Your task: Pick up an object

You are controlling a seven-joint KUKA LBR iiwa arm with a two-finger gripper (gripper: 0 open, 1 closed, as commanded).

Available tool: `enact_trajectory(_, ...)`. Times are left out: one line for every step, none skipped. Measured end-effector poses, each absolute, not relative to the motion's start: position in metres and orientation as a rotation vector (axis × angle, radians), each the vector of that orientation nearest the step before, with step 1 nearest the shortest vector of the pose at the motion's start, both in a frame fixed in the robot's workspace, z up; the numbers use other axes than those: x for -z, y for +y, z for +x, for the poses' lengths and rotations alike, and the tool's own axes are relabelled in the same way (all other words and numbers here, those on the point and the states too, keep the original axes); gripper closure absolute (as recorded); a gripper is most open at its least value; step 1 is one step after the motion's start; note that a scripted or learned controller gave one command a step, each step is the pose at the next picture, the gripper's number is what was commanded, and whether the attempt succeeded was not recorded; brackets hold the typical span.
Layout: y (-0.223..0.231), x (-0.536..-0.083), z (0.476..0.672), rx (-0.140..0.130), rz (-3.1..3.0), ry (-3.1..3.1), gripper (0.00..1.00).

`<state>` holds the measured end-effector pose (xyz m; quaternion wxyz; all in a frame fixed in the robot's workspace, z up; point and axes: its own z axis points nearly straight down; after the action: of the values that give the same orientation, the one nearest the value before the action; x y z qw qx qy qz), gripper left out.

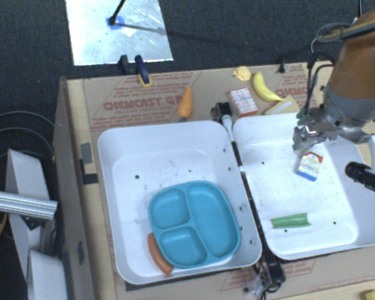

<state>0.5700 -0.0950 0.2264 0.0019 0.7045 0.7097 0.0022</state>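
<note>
A: Where is the tool [305,140]?

B: Over the right bin [358,227], toward its upper right part, at the end of the grey arm [358,79] with its orange band.

A: Open or closed?

B: I cannot tell from this slanted view. Just below it lies a small white packet [310,165] with red and blue print, tilted on the bin floor. Whether the tool touches the packet is not clear either.

A: What else is in that bin?

B: A green stick-shaped piece [290,221] lies flat near the lower middle, well apart from the packet.

A: And the left bin [121,187]?

B: A blue divided plate [194,222] with three sections sits in its lower half. An orange sausage-like piece [159,253] lies just beside the plate's lower left edge.

A: Anything beyond the bins?

B: On the bench [134,98] behind them: an orange carrot [185,102], a small patterned box [242,101], and a banana [264,88].
</note>
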Motion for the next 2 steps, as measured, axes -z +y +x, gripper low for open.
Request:
enact_trajectory(-0.147,-0.258,0.587,-0.004,2.218,2.215,1.00)
enact_trajectory(-0.143,-0.239,0.620,-0.002,2.214,2.224,1.00)
